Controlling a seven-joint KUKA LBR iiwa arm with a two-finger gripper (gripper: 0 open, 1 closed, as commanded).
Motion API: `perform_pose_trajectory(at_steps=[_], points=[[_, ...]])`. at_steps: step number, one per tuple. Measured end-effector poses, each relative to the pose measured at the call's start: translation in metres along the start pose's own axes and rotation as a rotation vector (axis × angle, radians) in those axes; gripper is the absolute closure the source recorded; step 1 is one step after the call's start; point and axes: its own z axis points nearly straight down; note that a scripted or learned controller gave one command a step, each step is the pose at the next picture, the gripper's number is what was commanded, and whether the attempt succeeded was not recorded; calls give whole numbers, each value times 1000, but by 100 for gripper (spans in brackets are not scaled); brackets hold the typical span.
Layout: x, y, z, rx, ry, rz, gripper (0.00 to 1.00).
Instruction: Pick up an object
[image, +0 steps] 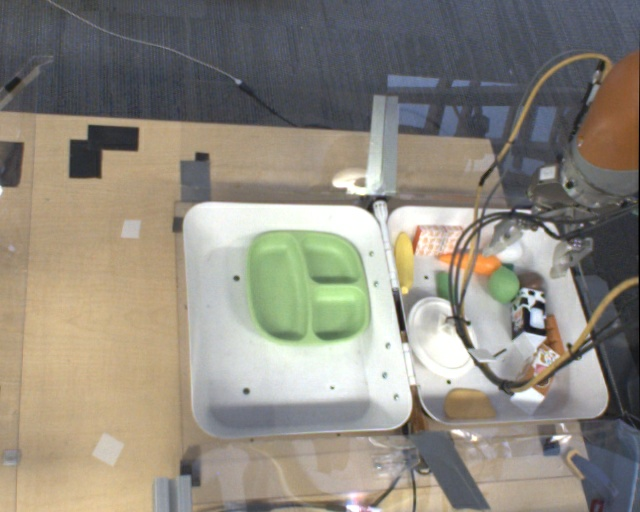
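Cables (470, 300) across toys (503, 284) in right bin (590, 390)

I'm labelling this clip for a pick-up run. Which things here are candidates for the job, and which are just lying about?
Candidates, in the right bin:
banana
carrot
green ball
white bowl
orange-and-white carton
brown piece
black-and-white toy

Lying about:
green divided plate in the left bin
black cables

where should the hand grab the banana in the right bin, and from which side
Grip the banana across its narrow middle, coming straight down from above. It lies flat and lengthwise against the bin's left wall, so fingers fit better across its short width, though the wall side looks tight; the carrot lies close on its other side.
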Motion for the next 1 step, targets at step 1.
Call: perform_pose_trajectory(at_steps=[1], points=[[6, 1, 86, 18, 0, -63, 0]])
